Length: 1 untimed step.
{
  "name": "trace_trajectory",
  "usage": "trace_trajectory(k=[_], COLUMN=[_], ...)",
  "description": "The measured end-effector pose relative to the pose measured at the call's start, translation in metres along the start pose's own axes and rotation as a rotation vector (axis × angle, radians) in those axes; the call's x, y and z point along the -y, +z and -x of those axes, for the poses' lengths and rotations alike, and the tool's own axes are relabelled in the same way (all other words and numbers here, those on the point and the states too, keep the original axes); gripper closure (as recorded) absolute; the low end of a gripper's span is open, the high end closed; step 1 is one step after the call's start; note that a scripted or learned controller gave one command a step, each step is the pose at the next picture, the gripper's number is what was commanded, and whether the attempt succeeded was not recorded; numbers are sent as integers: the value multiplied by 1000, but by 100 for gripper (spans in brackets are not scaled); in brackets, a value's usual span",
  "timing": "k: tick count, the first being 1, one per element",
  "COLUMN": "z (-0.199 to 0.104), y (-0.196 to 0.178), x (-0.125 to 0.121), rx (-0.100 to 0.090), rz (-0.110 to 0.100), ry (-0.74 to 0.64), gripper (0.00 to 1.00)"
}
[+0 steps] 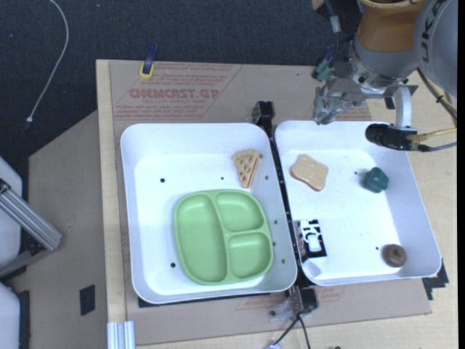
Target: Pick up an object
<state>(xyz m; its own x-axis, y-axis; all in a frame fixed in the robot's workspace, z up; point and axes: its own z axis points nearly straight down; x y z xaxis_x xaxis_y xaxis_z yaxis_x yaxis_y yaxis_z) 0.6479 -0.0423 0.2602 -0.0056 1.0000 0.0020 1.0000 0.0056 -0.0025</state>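
While the arm (396, 20) reaches in from the right, its gripper (330, 111) hangs over the far rim of the right bin (418, 217), near that bin's far left corner, and nothing is seen between its fingers; whether they are spread or pressed together cannot be told from this slant. In the right bin lie three loose things: a tan slice of bread (309, 172) toward the far left, nearest the gripper but apart from it; a small teal object (375, 179) toward the far right; and a small round brown piece (394, 254) near the near right corner. A black-and-white marker tag (312, 238) sits by the bin's near left edge. The left bin (138, 195) holds a green divided plate (222, 235) with three compartments, set in its near half, and a wedge-shaped waffle piece (246, 167) lying beyond the plate, close to the wall shared with the right bin. Both bins rest on a brown board (174, 86) printed with red lettering, with a small yellow and blue clip (148, 62) on its far edge.
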Motion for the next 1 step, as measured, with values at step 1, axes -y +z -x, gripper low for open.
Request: trace_trajectory(k=[1], z=[-52], y=[23], x=[-1], rx=[0], rz=[-3], ry=[0], gripper=[100])
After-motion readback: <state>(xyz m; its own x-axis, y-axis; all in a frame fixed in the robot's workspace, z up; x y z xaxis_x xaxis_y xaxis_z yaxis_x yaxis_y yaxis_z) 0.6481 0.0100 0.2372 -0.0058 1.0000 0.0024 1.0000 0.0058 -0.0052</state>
